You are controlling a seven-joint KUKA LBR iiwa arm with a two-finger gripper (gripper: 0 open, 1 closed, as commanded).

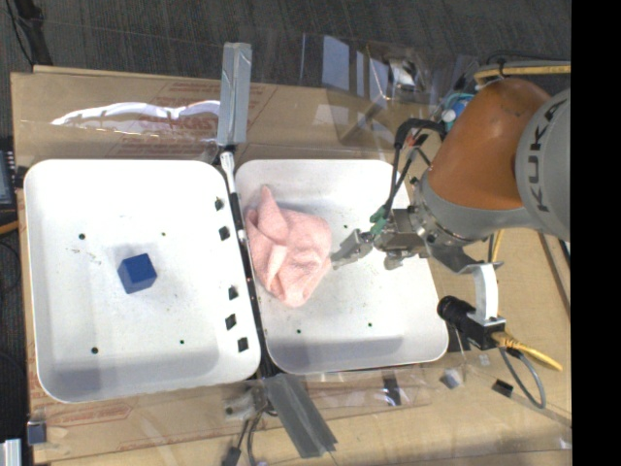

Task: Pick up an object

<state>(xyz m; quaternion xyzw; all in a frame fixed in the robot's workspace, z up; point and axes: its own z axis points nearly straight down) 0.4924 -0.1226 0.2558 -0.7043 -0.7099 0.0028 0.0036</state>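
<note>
The gripper (342, 250) hangs low over the right bin (388, 343), its tip pointing left toward the pink cloth (286, 246). Whether the fingers are open or closed cannot be told from this slanted view, and nothing is seen held between them. The tip sits just beside the cloth's right edge; contact with the fabric cannot be made out.

The pink cloth lies crumpled in the left half of the right bin, close against the wall shared with the neighbouring bin, bunched into soft folds and longer from top to bottom than it is wide.

Behind the gripper, the grey wrist with its cables runs right into the orange band (480, 149) of the arm, which reaches in over the right rim of the bin.

In the left bin (58, 357), well apart from the gripper, a small blue cube (138, 272) rests on the floor left of centre.

Both white bins stand side by side on the worktop (116, 95), which is covered with brown cardboard
</note>
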